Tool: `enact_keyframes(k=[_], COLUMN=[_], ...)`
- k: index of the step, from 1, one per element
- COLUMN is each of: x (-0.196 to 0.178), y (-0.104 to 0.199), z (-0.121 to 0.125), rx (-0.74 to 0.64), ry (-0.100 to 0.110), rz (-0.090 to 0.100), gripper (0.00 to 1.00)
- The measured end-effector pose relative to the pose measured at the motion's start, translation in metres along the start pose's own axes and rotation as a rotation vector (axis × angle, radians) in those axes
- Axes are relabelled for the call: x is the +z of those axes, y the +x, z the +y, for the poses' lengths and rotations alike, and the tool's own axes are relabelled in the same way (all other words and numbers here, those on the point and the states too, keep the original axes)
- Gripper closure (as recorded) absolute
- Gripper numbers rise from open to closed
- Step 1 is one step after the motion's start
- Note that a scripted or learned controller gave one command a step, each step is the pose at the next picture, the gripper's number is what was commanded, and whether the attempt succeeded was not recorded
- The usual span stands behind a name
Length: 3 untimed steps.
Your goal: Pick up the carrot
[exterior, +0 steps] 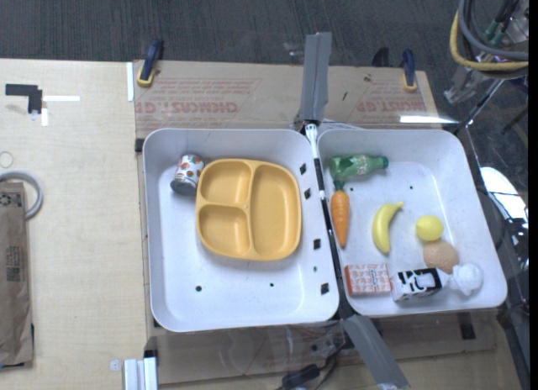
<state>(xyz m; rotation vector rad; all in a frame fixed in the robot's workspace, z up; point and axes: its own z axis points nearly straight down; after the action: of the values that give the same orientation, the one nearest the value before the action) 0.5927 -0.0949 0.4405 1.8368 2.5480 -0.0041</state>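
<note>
carrot spot: the carrot [340, 216] lies in the right bin [450, 146], tight along the bin's left wall, leafy end toward the far edge, tip toward the near edge.

neighbours: a green bottle [356, 165] sits just past the leafy end, near the far-left corner of that bin. A banana [385, 225] is off to its right with a clear gap. A small carton [367, 279] lies beyond the tip, by the near edge.

other bin: the left bin [168, 237] has a yellow divided plate [249, 208] and a little can [187, 174], not relevant.

pincer: honestly can't tell if it's wide or narrow, nothing here lets me judge it.

how I'd do it: come straight down over the carrot's thick upper half, fingers closing across its width. The wall side is cramped, so one finger has to slip between carrot and wall.

risk: imo clipping the bin divider, or nudging the bottle.
</note>
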Motion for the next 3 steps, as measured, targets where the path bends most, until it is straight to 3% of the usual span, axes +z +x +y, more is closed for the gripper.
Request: enact_keyframes(k=[1,2,3], x=[0.000,-0.001,-0.001], y=[0.006,-0.019,0.013], z=[0.068,0.064,0.075], rx=[-0.145,-0.187,-0.342], ry=[-0.001,-0.001,-0.001], rz=[0.000,-0.001,0.000], gripper=[1.00,1.00,1.00])
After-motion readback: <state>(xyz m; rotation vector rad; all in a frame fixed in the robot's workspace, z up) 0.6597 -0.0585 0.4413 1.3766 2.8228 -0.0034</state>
